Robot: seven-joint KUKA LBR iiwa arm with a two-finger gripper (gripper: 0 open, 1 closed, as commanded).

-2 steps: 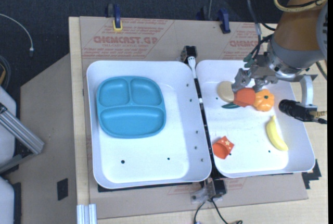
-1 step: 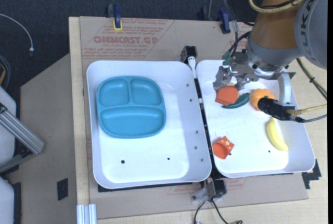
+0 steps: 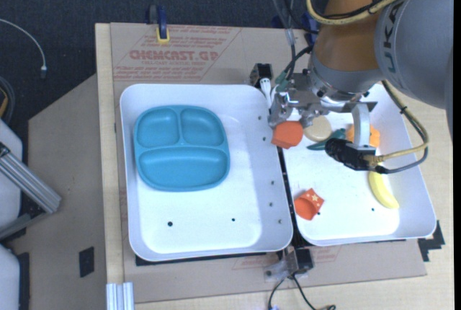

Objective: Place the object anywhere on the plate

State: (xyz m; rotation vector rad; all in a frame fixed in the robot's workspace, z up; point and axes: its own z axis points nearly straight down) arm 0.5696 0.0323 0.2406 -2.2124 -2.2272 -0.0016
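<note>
Worktop carries two shallow white bins side by side on a brown board printed with red lettering (image 3: 173, 54). Left bin (image 3: 209, 229): a blue divided plate (image 3: 182, 148) with three compartments lies flat in its upper-left part, nothing on it. Right bin (image 3: 353, 226): several items. An orange-red rounded object (image 3: 288, 134) sits at the bin's left wall, right at the divider between the two bins, directly beneath the claw (image 3: 288, 112). The claw hangs low over this object; its metal fingers are hidden by the wrist hardware and cabling, so I cannot tell whether they are spread, closed, or pinching the object. Just right of the orange-red object, touching or nearly so, is a pale cream rounded item (image 3: 317, 130). A yellow banana (image 3: 383, 189) lies near the bin's right side, tilted lengthwise. A small red piece with a light marking (image 3: 309, 203) rests in the lower-left part of the same bin, apart from the others. An orange item (image 3: 372, 137) is partly hidden behind the arm's black attachment (image 3: 347, 151). The arm (image 3: 403, 20) reaches in from the right, its orange band above the wrist.
</note>
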